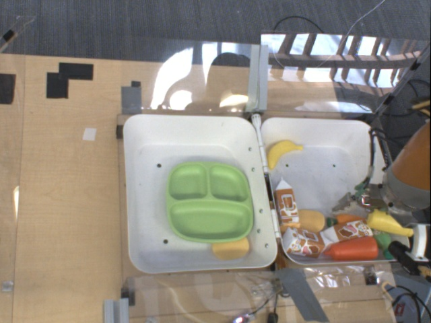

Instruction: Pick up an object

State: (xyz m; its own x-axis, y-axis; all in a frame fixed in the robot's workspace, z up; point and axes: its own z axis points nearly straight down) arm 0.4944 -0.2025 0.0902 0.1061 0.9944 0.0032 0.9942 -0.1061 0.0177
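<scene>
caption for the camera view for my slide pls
KUKA arm at the right bin of toy food, banana apart; green divided plate in the left bin.

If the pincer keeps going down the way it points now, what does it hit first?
Most likely the cluster at the right bin's lower right: the pincer hangs just above the yellow toy and the carrot. Depth is unclear from this one slanted view.

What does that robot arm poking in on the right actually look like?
A rounded arm, orange on top with grey below it, comes in at the right edge. Its gripper is a small dark metal piece over the right bin. Thin black cables trail nearby.
</scene>
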